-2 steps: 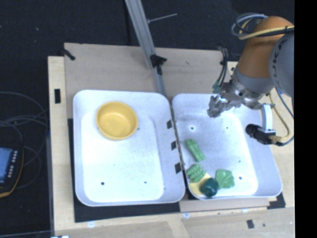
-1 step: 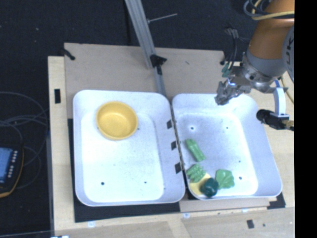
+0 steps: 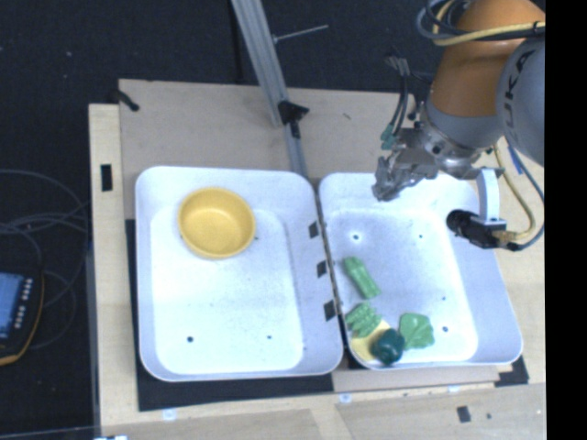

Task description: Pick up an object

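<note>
1. The gripper (image 3: 387, 189) is seen above the far end of the right bin (image 3: 468, 282), near that bin's upper left corner; nothing is seen between its fingers, and whether they stand wide or narrow cannot be told from this slant

2. The things that could be picked are gathered at the near left of the right bin: a long green piece (image 3: 359, 277) lying beside the middle wall, a second green piece (image 3: 361, 318) just below it, a third green piece (image 3: 417, 329) to its right, and a dark green round thing (image 3: 388, 346) resting on a yellow thing (image 3: 369, 346) in the corner

3. It is judged that the cluster is crowded against the wall and the near rim (a hard place for fingers to straddle), so the long green piece, which lies somewhat apart, would be the easier target

4. A yellow bowl (image 3: 216, 222) stands upright in the far part of the left bin (image 3: 229, 337), well apart from the arm

5. Open floor is left in the middle and right of the right bin, between the gripper and the green things, so a descent there is judged unhindered; the shared wall between the bins is the edge to be minded
</note>
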Controlling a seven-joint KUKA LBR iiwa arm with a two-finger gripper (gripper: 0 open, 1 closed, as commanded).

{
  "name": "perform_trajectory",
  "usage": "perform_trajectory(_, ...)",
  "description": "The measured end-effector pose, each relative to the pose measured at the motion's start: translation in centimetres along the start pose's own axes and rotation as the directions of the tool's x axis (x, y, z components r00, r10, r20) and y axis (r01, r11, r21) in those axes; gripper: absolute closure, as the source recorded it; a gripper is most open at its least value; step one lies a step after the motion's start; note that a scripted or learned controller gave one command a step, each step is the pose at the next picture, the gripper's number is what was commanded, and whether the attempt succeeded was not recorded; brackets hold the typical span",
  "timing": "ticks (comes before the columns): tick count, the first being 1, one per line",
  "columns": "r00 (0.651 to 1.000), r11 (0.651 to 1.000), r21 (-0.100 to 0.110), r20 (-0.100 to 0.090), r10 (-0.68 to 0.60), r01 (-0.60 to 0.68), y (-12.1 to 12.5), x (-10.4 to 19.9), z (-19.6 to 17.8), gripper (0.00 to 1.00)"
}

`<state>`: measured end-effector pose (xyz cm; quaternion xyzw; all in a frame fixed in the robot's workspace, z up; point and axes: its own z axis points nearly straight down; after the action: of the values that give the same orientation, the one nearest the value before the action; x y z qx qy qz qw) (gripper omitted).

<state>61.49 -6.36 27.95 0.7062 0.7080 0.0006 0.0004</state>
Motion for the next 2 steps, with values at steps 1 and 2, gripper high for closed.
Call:
perform_trajectory(1,1.0,1.0,0.002,0.0,0.0,0.0,-1.7,4.5,2.1,1.0)
perform_trajectory(2,1.0,1.0,0.001,-0.001,-0.001,0.001,-3.6,8.9,2.0,1.0)
